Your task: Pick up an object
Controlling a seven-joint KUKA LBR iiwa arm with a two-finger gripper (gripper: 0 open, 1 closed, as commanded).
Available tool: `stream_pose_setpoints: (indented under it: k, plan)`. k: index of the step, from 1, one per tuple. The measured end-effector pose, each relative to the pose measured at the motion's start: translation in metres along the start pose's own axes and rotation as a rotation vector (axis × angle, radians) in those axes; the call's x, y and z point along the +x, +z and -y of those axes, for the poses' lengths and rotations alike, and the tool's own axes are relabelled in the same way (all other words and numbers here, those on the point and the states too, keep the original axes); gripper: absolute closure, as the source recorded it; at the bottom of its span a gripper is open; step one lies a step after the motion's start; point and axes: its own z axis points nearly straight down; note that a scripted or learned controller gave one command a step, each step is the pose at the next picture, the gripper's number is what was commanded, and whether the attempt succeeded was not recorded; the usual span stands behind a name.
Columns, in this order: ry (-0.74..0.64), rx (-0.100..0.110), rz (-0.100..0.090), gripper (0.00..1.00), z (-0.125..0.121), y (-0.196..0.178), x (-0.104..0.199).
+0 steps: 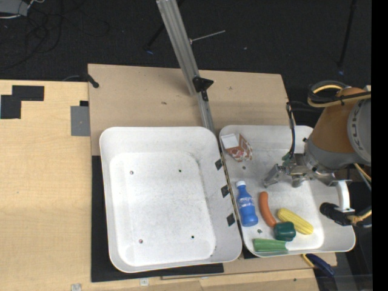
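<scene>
My claw (274,176), jaw state indiscernible, hovers over the right bin (303,139); the orange sausage (265,207), light and smooth, suits a mid-length grip.

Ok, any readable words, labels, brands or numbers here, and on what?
No text can be read.
Small carton: red and white print, too blurred to read.
Blue bottle: pale label patch, too small to read.
</scene>
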Motion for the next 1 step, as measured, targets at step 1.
stream_pose_setpoints:
  k: [1]
  plan:
    - [0.005, 0.001, -0.001, 1.0, 0.0005, -0.0102, -0.0008]
